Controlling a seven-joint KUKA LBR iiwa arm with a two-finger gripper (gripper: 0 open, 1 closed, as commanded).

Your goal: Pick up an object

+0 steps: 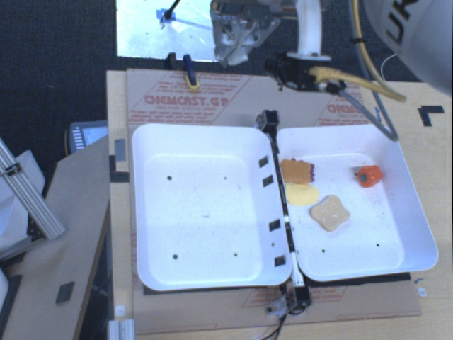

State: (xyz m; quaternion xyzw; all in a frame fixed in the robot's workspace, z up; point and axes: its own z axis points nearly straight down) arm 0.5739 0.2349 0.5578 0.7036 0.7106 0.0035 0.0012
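Observation:
The right bin [396, 250] holds several small objects near its left side. An orange-brown piece with a purple edge [296, 171] lies by the divider. Just below it rests a flat yellow piece [302, 195], and a tan toast-shaped piece [330, 212] sits lower right of that. A small red-orange object [368, 176] lies alone toward the right wall. My gripper [231, 52] hangs high at the top of the view, above the bench's far edge and well away from both bins. Nothing shows between its fingers.
The left bin [145, 261] sits beside the right one, joined by a row of black clips [272, 183]. Yellow and grey cables [368, 91] run from a black fitting [294, 71] across the right bin's far corner. A clamp [191, 76] stands at the bench's far edge.

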